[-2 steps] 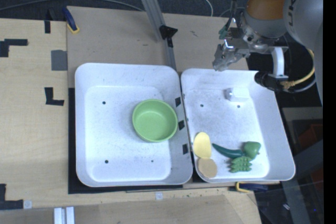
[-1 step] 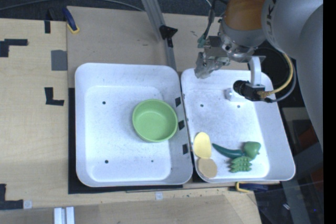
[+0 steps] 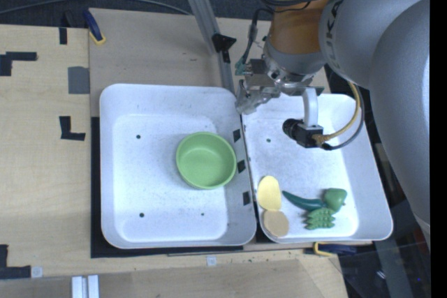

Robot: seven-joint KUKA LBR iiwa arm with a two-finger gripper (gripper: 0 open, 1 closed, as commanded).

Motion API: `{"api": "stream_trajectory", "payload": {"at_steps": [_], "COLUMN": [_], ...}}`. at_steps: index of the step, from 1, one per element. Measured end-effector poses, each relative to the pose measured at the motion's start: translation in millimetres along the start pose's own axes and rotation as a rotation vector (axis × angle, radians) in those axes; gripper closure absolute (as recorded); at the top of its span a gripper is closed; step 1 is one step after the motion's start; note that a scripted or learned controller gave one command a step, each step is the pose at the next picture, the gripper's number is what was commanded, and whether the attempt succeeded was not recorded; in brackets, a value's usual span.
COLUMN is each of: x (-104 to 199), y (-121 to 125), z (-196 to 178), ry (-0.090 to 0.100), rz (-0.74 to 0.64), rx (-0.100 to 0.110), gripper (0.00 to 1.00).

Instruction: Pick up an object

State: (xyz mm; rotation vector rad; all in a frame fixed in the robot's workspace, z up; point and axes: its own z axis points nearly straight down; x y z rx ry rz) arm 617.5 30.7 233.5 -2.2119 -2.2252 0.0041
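Note:
My gripper (image 3: 249, 102) hangs over the far end of the divider between the two bins, under the orange wrist band. I see nothing in it from this angle. A green bowl (image 3: 205, 160) sits upright in the middle of the left bin (image 3: 122, 150). In the near part of the right bin (image 3: 349, 157) lie a yellow lemon-shaped piece (image 3: 269, 192), a tan round piece (image 3: 276, 223), a dark green pepper-like toy (image 3: 316, 200) and a small green ridged toy (image 3: 321, 220). All of them lie well nearer the front than the gripper.
A grey slanted pole (image 3: 199, 3) rises behind the bins just left of the gripper. A black cable fitting (image 3: 302, 132) with a yellow hose hangs from the arm over the right bin. The arm's grey body covers the upper right.

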Motion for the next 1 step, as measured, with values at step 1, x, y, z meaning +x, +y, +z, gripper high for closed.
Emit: {"api": "stream_trajectory", "payload": {"at_steps": [1], "x": [51.3], "y": [-25.7], "z": [13.5], "ry": [0.0], "rz": [0.0], "rx": [0.001], "gripper": [1.0]}}
